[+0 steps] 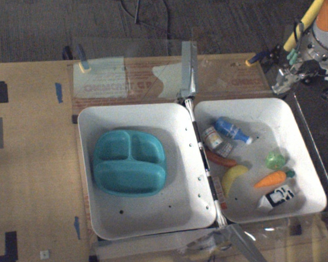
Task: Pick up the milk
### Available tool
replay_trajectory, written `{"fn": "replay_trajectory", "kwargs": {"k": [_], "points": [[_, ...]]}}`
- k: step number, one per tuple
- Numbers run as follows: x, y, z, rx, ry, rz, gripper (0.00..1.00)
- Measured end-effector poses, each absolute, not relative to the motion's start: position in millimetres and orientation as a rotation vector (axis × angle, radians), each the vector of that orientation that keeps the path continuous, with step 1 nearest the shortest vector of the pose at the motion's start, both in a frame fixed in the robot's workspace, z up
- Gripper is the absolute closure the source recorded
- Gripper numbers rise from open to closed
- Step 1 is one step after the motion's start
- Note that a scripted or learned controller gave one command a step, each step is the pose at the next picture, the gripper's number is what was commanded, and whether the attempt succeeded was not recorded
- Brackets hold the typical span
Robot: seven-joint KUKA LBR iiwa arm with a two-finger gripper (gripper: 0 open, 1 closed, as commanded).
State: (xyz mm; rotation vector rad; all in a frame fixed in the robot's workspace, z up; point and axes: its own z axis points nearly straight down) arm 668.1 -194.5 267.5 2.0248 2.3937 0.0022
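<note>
Milk: I'm reading the small white carton with black patches (280,196) as the milk. It sits in the right bin (295,109), down in the near right corner, close to the front wall.

Milk pose: looks tipped on its side, long axis running roughly left-right with a slight tilt. It's small in my feed so don't quote me on the exact angle.

Neighbours: carrot (272,178) is just beside it on the far side, nearly touching. Green thing (275,160) sits a bit further back. Banana (234,177) is to the left, with some bare floor between. Blue bottle (231,130) and can (211,136) are well apart, up by the divider.

Left bin: only the teal tray (129,161), not relevant here.

End effector: parked up at the top right (291,74), outside the right bin, past its far right corner, over the tabletop edge. Can't tell from my screen what state it's in, too cluttered with cables and clamps.

Key relation: the milk lies toward the near side from the end effector and slightly left, pretty much the whole depth of the bin away.

My guess for the approach: travel along the bin's right side, drop in with the closing direction across the carton's short side, and stay clear of the carrot.

Risk: the corner walls and the carrot crowd it, so a clipped or pushed carton seems likely.
</note>
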Motion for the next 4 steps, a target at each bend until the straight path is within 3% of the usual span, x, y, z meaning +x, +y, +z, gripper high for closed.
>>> {"fn": "replay_trajectory", "kwargs": {"k": [1, 2, 3, 4], "points": [[669.7, -193, 279, 2.017, 2.392, 0.004, 1.0], [668.3, -222, 286, 1.972, 2.437, 0.002, 1.0], [649.1, -225, 287, 2.29, 2.149, 0.0, 1.0], [650.2, -212, 289, 2.236, 2.204, 0.0, 1.0]]}}
